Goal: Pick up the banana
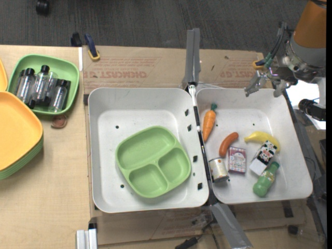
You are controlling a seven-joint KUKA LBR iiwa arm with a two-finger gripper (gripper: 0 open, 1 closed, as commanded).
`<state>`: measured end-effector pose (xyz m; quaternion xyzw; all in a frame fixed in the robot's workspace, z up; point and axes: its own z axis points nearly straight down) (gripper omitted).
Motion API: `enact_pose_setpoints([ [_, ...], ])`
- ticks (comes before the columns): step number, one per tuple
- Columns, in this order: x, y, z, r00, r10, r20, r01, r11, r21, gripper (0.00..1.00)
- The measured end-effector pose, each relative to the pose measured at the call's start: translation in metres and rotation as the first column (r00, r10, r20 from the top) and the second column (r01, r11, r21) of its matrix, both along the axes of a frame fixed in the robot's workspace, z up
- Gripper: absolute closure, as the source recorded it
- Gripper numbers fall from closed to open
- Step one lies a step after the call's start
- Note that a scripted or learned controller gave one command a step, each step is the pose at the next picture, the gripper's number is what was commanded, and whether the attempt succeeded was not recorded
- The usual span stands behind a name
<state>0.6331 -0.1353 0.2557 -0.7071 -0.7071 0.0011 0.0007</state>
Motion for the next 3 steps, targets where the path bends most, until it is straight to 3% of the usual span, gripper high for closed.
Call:
enact_pose_setpoints([
  [1, -0.102, -0.039, -0.038, 0.999, -0.038, -0.001, 0.038, 0.999, 0.000, 0.00],
  [2, -0.086, -0.055, -0.153, 0.999, -0.045, 0.002, 0.045, 0.999, 0.000, 0.00],
  [3, -0.049, -0.073, -0.164, 0.998, -0.060, 0.002, 0.059, 0.998, 0.006, 0.00],
])
